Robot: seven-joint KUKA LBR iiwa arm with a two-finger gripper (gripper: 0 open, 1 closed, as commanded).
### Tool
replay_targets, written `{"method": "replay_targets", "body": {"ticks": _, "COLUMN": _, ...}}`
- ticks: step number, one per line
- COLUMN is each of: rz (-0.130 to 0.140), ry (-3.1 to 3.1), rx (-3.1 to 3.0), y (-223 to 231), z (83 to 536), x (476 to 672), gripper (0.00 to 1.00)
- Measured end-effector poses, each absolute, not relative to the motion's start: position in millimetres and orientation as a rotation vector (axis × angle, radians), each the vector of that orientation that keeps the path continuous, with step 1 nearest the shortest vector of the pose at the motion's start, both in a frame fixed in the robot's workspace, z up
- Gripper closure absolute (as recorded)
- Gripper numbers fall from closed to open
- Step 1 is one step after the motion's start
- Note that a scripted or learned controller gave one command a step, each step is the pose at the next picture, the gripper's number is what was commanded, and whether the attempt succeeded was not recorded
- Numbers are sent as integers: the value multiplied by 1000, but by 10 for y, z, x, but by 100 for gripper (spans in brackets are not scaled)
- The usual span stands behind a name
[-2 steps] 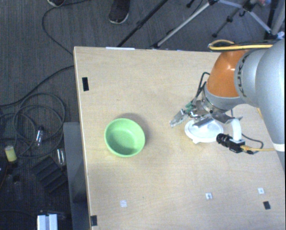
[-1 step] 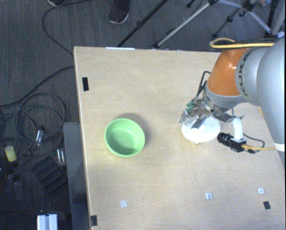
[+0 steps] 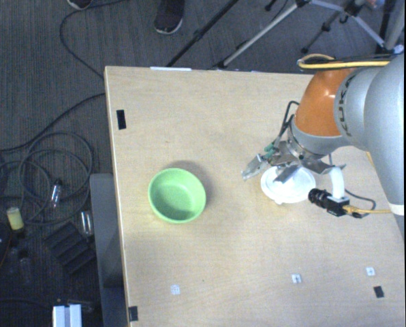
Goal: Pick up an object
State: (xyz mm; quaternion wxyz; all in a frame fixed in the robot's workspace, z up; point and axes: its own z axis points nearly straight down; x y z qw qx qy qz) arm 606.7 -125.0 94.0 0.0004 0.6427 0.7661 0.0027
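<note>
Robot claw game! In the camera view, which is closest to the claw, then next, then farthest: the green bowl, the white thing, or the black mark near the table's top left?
From the gripper:
1. White object, just right of it.
2. Green bowl, to the left.
3. Black mark, far left, near the table's corner.

Even, soft light fell from overhead on the pale worktop [image 3: 257,264], no harsh glare. The green bowl [image 3: 178,195] threw barely a shadow. The floor stayed dim, and the whole picture was slightly soft and grainy.
</note>
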Motion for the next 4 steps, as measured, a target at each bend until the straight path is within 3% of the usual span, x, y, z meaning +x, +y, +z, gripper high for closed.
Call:
{"method": "replay_targets", "body": {"ticks": 1, "rz": 12, "ry": 2408, "rx": 2020, "y": -1235, "z": 1022, "x": 6066, "gripper": 100}}
{"method": "replay_targets", "body": {"ticks": 2, "rz": 11, "ry": 2409, "rx": 2020, "y": -1233, "z": 1021, "x": 6066, "gripper": 0}}
{"method": "replay_targets", "body": {"ticks": 3, "rz": 3, "ry": 2365, "rx": 2067, "y": -1451, "z": 853, "x": 6361, "gripper": 0}}
{"method": "replay_targets", "body": {"ticks": 4, "rz": 1, "ry": 2367, "rx": 2065, "y": -1439, "z": 938, "x": 6361, "gripper": 100}}
